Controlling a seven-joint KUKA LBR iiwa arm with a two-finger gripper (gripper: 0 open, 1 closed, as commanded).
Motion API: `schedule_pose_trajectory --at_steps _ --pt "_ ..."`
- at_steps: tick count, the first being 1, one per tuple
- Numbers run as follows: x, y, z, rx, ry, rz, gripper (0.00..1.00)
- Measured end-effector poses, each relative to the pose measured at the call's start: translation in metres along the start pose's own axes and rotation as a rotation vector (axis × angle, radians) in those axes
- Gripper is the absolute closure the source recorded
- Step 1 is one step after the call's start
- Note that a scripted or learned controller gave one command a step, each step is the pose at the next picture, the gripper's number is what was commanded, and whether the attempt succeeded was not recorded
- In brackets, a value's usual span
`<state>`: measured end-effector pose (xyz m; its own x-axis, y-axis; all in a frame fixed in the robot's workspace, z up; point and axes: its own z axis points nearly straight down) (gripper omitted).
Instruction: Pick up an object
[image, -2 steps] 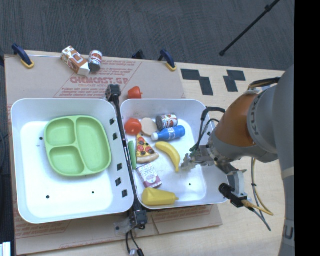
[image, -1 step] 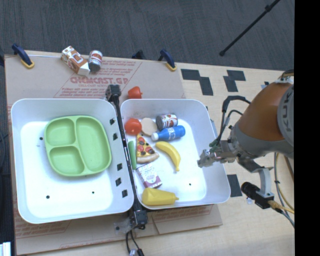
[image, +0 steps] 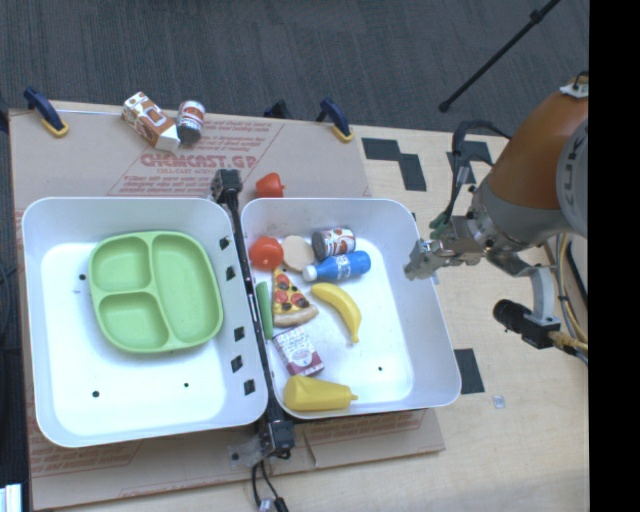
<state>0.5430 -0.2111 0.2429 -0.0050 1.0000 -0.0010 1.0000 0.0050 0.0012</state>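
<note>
I see the gripper (image: 422, 262) hanging just over the right rim of the right bin (image: 428, 330), and from this angle I cannot tell whether it is spread or closed; nothing shows in its grasp. Behind it the grey arm (image: 520, 205) with its orange band (image: 545, 135) reaches in from the right, above the bench (image: 500, 440). Nearest the gripper inside that bin is a blue bottle (image: 338, 267) lying on its side, with a small can (image: 333, 242) just behind it, also on its side. Below the bottle lies a banana (image: 340, 308), curved and pointing toward the front of the bin. Left of these I make out a pale round piece (image: 296, 250), a red tomato-like piece (image: 264, 251), a pizza slice (image: 289, 298) and a green stick-shaped piece (image: 264, 308) against the left wall. Toward the front sit a small red-and-white packet (image: 299, 352) and a yellow piece (image: 318, 395) close to the front wall. The left bin (image: 60, 400) holds a green divided plate (image: 156, 290), resting flat. Beyond the bins, on the cardboard sheet (image: 200, 160), I see a small red piece (image: 269, 185) just behind the right bin, and farther back to the left a small carton (image: 148, 120) and another can (image: 190, 121) side by side.
</note>
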Motion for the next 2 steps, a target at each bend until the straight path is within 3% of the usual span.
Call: schedule_pose_trajectory --at_steps 1,2 --pt "0.001 0.052 0.069 0.002 0.0 -0.002 1.0" --pt "-0.001 0.079 0.12 -0.004 -0.003 -0.003 1.0"
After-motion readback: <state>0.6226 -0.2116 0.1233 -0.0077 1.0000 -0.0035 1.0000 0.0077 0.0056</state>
